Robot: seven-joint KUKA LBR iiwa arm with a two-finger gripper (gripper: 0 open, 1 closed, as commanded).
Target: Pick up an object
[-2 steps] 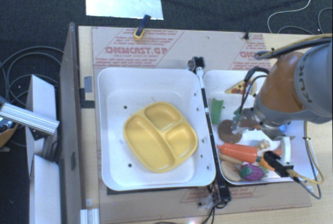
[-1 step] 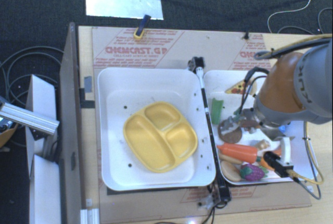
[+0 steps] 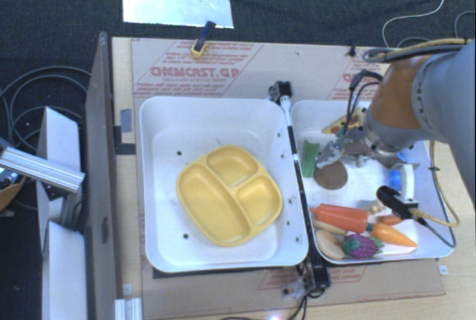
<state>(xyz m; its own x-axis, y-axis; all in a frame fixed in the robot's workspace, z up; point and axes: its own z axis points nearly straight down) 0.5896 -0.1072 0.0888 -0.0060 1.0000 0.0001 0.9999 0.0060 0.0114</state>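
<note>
Toy carrot (image 3: 394, 236) and grapes (image 3: 360, 245) crowd our right bin's (image 3: 362, 257) near edge.
We cannot tell our gripper's (image 3: 330, 153) opening; over the brown disc (image 3: 331, 175), it could slip off the flat shape.

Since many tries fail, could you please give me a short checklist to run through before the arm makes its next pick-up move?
1. Claw over the right bin: ok, it sits near the bin's upper left.
2. A target close by: ok, the brown round piece and green block lie just beside it.
3. Something already between the claw's tips: cannot tell, the wrist hides them.
4. Other items apart from the target: ok, the carrot and purple grapes lie lower.
5. Yellow divided plate out of the way: ok, in the left bin.
</note>
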